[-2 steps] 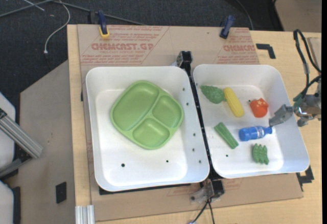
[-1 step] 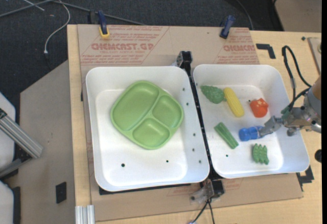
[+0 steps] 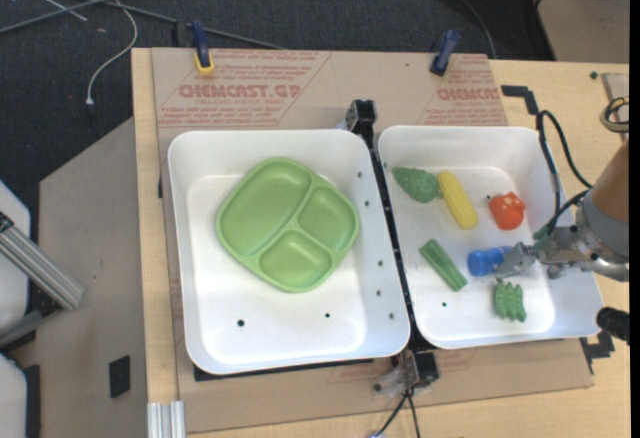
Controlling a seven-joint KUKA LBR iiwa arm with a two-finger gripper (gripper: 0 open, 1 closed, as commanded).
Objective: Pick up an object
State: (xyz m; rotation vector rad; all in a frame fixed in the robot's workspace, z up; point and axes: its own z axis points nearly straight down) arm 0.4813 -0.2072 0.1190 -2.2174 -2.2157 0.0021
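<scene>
Claw sits low in the right bin, right side of the frame, arm coming in from the right edge. Can't tell its state at this size. Nothing visibly between its tips, so no pick counted yet.

Left to right: left bin holds a green divided plate, center-left of frame. Right bin: dark green leafy piece upper left, green stick below it, yellow corn beside the leafy piece, blue piece just beside the claw tips, maybe touching. Orange piece above, bumpy green piece below the claw.

Progress guess: approach done, likely target the blue piece. Grasp and lift still left. All items rest in the bins.
</scene>
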